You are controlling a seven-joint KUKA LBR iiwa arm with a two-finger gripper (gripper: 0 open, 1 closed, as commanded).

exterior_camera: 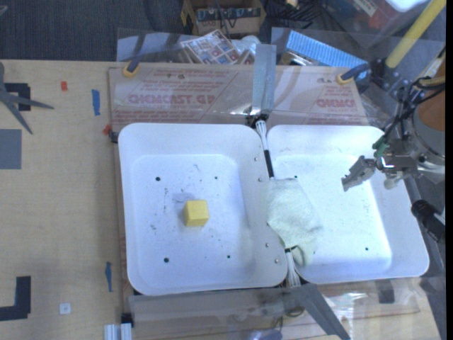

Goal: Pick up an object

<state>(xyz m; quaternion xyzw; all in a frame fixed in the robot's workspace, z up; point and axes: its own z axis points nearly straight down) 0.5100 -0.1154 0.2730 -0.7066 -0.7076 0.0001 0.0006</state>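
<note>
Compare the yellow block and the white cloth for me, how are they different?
The yellow block is a small, solid cube; the white cloth is larger, soft and crumpled. The block sits near the middle of the left bin; the cloth lies at the left side of the right bin, by the divider. Both lie apart from the end effector.

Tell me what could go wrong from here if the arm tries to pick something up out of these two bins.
1. The gripper hovers over the right bin, far from the yellow block in the left bin; closing here would likely catch nothing.
2. The white cloth drapes over the divide between the bins, white on white and limp, so a grasp might slip or drag it.
</note>
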